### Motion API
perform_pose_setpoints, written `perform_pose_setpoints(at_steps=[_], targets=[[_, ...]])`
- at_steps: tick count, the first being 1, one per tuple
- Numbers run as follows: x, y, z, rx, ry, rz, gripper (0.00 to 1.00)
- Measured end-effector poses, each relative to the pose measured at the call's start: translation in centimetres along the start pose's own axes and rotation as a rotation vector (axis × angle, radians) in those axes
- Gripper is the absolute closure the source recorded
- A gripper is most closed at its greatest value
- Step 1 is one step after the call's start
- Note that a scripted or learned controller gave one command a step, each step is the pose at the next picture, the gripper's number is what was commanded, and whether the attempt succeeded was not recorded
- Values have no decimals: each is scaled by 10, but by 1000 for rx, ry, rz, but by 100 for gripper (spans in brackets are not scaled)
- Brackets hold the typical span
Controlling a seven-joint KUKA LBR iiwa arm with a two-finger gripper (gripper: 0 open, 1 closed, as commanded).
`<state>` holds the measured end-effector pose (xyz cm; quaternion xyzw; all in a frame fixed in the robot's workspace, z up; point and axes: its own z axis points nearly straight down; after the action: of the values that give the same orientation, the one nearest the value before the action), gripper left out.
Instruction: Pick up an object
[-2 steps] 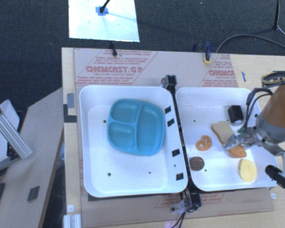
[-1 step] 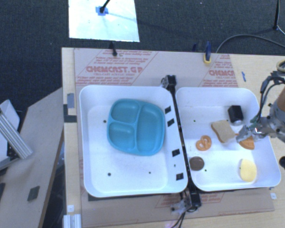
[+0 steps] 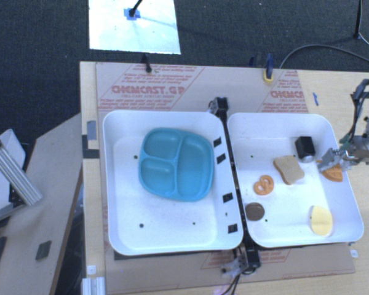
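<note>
The right bin (image 3: 277, 128) holds several small items. A black block (image 3: 304, 147) lies at the back, with a tan bread slice (image 3: 288, 169) just in front of it. An orange pretzel (image 3: 264, 185) and a brown disc (image 3: 254, 211) lie nearer the bin's left side. A pale yellow piece (image 3: 321, 220) sits at the front right. An orange wedge (image 3: 334, 174) rests against the right wall. My gripper (image 3: 330, 160) reaches in from the right and hangs low, directly over that orange wedge, close to it or touching it. I see nothing lifted.
The left bin (image 3: 123, 183) holds a blue divided plate (image 3: 176, 165). A black clip strip (image 3: 227, 177) runs along the divider between the bins. Cables (image 3: 360, 100) trail at the right, beside the arm. A white sheet (image 3: 134, 18) lies on the floor behind the bench.
</note>
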<state>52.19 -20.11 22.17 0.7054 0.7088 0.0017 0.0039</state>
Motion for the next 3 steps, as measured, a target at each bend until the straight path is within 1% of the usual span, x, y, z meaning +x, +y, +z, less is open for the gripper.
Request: perform_pose_setpoints(at_steps=[1,2,3], targets=[[-1,2,-54,0,0,0,100],[61,1,-49,6,4,-6,100],[111,8,-33,6,5,-5,100]])
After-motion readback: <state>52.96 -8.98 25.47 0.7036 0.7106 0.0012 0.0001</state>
